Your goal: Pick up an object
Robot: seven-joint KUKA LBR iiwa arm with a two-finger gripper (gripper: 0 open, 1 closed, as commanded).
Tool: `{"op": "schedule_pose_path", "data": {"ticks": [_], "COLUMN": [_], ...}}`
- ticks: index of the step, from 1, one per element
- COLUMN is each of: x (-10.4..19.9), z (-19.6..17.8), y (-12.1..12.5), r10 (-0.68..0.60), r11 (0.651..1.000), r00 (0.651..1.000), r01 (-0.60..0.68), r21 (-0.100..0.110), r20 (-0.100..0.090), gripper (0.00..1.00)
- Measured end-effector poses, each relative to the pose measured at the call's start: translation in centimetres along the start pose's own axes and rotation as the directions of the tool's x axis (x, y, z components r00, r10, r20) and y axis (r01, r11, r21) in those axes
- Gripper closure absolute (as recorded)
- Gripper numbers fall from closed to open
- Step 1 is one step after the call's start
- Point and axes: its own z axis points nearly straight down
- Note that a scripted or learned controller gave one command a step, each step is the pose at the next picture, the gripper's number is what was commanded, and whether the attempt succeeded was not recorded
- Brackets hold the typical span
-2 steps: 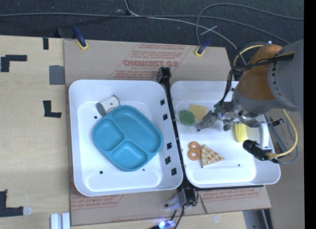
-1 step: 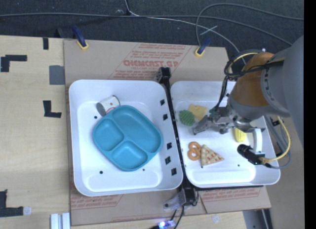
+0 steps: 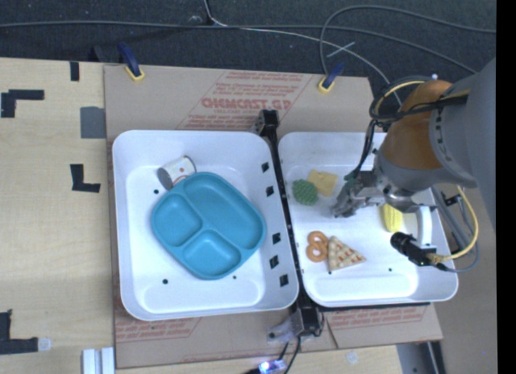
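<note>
Probably light and stiff, the yellow block (image 3: 324, 181) right of centre suits a side pinch; the gripper (image 3: 348, 203) beside it has unreadable jaws.

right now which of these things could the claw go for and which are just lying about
Near the claw, right bin:
green ball
yellow block
pretzel
pizza slice
yellow piece

Lying about, left bin:
blue divided plate
small can

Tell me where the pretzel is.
The pretzel lies in the right bin, near its front left, touching the pizza slice and below the green ball.
</note>
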Motion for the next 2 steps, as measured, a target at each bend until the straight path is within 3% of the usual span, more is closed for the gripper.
{"op": "schedule_pose_path", "data": {"ticks": [2], "x": [-0.4], "z": [-9.5], "y": [-1.6], "r10": [0.002], "r11": [1.000], "r00": [1.000], "r01": [-0.002], "r21": [0.000], "r20": [-0.003], "gripper": [1.00]}}
